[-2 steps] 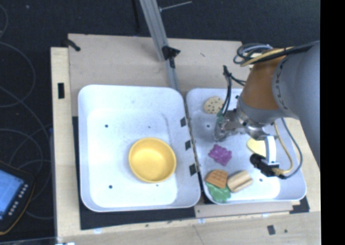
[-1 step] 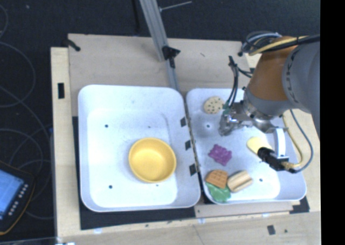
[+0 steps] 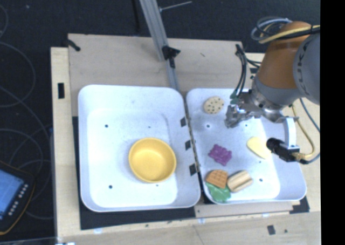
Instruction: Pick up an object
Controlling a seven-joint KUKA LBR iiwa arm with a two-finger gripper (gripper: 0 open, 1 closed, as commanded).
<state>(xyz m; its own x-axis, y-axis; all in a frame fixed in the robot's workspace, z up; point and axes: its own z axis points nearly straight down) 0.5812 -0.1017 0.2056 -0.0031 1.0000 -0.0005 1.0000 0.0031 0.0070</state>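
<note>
Camera view, looking down at a slant: the things that could be picked up lie in the right bin (image 3: 269,192). A round cookie (image 3: 213,104) sits near the bin's far left corner, close to the wall that meets the other bin. A purple knobbly piece (image 3: 220,154) lies near the middle, with bare white floor on all sides of it. Along the near edge, a waffle-like square (image 3: 216,177) rests on a green piece (image 3: 220,194), and a tan bread roll (image 3: 240,181) lies just beside them, touching or almost touching the waffle. A pale yellow piece (image 3: 257,147) lies towards the right side, partly behind a black fitting on the arm.

The claw (image 3: 233,118) hangs over the far part of the right bin, just right of the cookie and apart from it. Nothing shows between its tips, and whether they are spread or closed I cannot tell from this angle. The open floor between cookie, purple piece and yellow piece lies directly below and in front of it.

The left bin (image 3: 97,103) holds a yellow bowl (image 3: 152,159), upright, nearer its front right, with wide bare floor around it. Both bins rest on the table (image 3: 113,60), whose far strip is bare wood.
</note>
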